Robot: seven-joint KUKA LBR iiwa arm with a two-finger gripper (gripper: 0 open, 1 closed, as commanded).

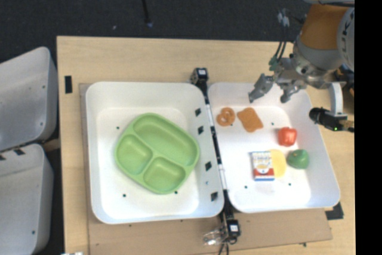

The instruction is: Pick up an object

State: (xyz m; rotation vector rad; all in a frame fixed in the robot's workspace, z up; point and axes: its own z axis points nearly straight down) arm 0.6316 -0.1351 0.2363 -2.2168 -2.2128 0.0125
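Camera view is showing the desk [137, 60] carrying two bins: a green tray [156, 153] is lying left, small foods right. Spread and empty, the pincer [276, 91] is hovering near the brown piece [250, 119]; descending squarely should help.

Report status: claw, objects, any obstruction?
Claw open, holding nothing, above right white bin. Small brown pretzel and tan bread piece nearest. No obstruction.

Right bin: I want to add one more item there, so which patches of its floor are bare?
In the right bin, the near strip below the small box is bare, as is the left margin beside the divider. Crowded: the middle, with the pretzel, brown piece, red item and green item. The open end effector hangs over the far edge.
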